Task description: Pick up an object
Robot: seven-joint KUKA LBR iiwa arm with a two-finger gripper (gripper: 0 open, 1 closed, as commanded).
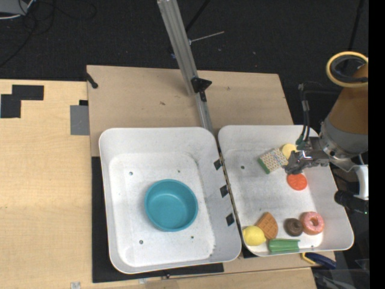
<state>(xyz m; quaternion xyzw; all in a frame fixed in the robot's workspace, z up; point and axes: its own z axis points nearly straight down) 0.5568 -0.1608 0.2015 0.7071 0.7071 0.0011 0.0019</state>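
**Gripper low in the right bin, over the red piece**

The gripper (299, 161) sits just above a red round piece (297, 182) in the right bin (240, 138), with a patterned block (272, 160) and a yellow ball (289, 150) close by. Its opening cannot be told. A good grasp means centring on one item, clear of its neighbours.

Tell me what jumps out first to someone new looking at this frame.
Probably the teal bowl, alone in the left bin, big and bright against white. Next, the cluster of small toy foods along the right bin's near edge: pink donut, brown donut, yellow lemon, green piece. The claw sits over the far right side of that bin, by a red-orange round piece.
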